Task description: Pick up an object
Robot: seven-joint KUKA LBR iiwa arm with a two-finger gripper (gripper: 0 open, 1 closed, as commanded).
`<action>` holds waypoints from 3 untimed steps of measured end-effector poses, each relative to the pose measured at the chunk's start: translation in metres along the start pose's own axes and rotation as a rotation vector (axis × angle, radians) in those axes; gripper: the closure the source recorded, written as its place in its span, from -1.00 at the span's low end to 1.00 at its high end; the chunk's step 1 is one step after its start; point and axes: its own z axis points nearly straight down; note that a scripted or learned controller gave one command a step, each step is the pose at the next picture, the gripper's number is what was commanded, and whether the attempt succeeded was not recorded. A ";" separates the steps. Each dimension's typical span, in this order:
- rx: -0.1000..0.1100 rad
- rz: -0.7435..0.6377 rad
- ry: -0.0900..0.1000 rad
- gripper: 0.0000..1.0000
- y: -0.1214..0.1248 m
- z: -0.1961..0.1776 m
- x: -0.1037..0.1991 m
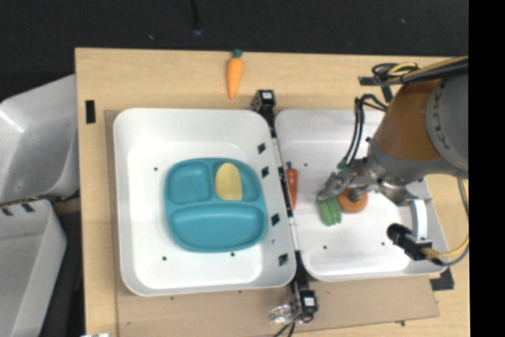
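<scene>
Down in the right-hand shallow white plastic bin (316, 130), the claw (341, 189) hung low over two small toys, at the end of the grey arm with its orange band (406, 130). From where I stood I could not tell whether it was spread or pinched, nor whether anything sat between its tips; the metal crowded too closely over the pieces.

Just beneath and touching it, as far as I could judge, lay a short green ribbed toy vegetable (329, 212), and beside that, tucked under the wrist, a rounded orange toy piece (353, 204). Both looked like hollow moulded plastic: light, stiff, fairly slick, unlikely to break. I reckoned the green one the likelier target, best taken across its narrow sides near the middle, where the ribs might give some bite; the rounded orange one seemed apt to squirt out of a pinch.

Farther left, against the bin's dividing wall, rested a slim red-orange toy pepper-like piece (291, 187), awkward to reach with the wall so near.

Beyond it, the left white bin (134, 249) carried a teal divided plastic plate (189, 225) with a pale yellow oval toy (229, 182) in one upper compartment. A small orange toy carrot with green top (234, 75) lay on the bare wooden table (158, 75), above the bins.
</scene>
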 end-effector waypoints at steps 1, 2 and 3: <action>0.012 -0.008 0.005 1.00 0.000 -0.046 0.006; 0.010 -0.005 0.004 1.00 -0.002 -0.097 -0.005; 0.008 -0.009 0.004 1.00 0.003 -0.160 -0.002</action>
